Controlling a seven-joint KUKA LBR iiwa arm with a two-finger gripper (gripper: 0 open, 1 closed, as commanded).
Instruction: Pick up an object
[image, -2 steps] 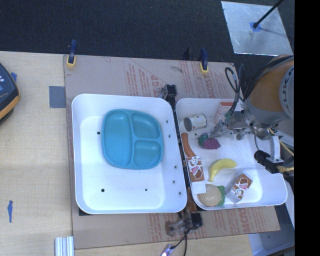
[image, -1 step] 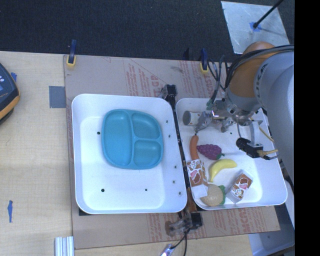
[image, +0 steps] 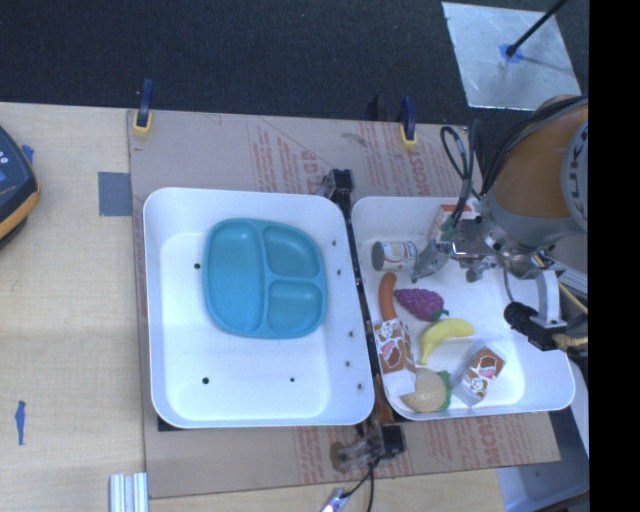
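Several toys (image: 434, 330) crowded beside end effector (image: 432, 262).

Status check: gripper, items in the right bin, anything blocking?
Gripper low in right bin, beside small bottle, nothing seen between fingers. Grapes, banana, sausage lie loose below it. Blue plate in left bin, no obstruction.

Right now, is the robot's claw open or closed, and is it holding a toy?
Gripper: cannot be told; it hangs over the right white bin, with no toy seen in it.
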